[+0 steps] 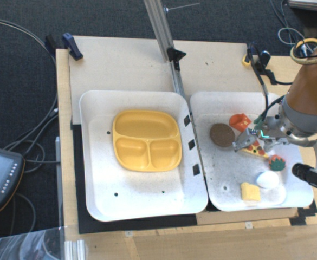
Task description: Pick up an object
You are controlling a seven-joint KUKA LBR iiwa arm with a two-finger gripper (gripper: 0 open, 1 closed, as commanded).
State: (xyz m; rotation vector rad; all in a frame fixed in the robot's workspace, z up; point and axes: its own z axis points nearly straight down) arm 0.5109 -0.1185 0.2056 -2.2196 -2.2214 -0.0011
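- We see the gripper [248, 141] low in the right bin [223, 191], its tip over a slice-shaped toy [254, 150] in yellow, red and orange; whether it touches the toy we cannot tell.
- We cannot tell if the gripper is spread or pressed together, as its tip is too small and cluttered to read.
- Just left of the gripper lies a brown disc [221, 135], and just above it an orange lump [239, 121].
- To the right of the slice sits a small red and green piece [277, 163].
- Nearer the front rim are a white ball [267, 180] and, touching or just beside it on the left, a yellow block [250, 192].
- The arm [309, 96] comes in from the right, its orange band above the grey wrist.
- In the left bin [98, 194] rests a yellow tray [147, 140] with 3 compartments, 1 wide and 2 smaller.
- Both bins sit side by side on the worktop [120, 64], edges touching.
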